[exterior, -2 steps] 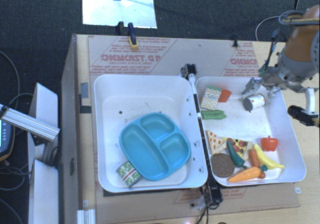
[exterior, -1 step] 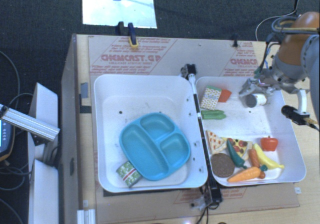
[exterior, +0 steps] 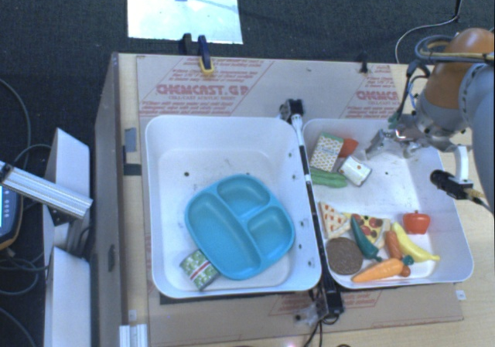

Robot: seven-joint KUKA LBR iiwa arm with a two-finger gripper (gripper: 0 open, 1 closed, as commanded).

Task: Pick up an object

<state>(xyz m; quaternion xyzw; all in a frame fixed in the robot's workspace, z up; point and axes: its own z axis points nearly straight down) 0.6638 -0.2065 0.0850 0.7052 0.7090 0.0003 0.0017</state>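
grey arm [exterior: 464,98] upper right, gripper [exterior: 389,141] low over right bin [exterior: 456,260], fingers' state: cannot tell. approach step, nothing gripped. nearest target white block [exterior: 356,171] lower left of gripper; next: shift there, descend, close.

Blue tray [exterior: 240,226] in left bin [exterior: 166,183]; toys [exterior: 379,245] right.

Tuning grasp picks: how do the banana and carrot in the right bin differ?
The banana is yellow and curved; the carrot is orange, straight and tapered. The banana runs diagonally beside the tomato; the carrot lies nearer the bin's front edge, close to flat across. Both are toy foods lying in the right bin.
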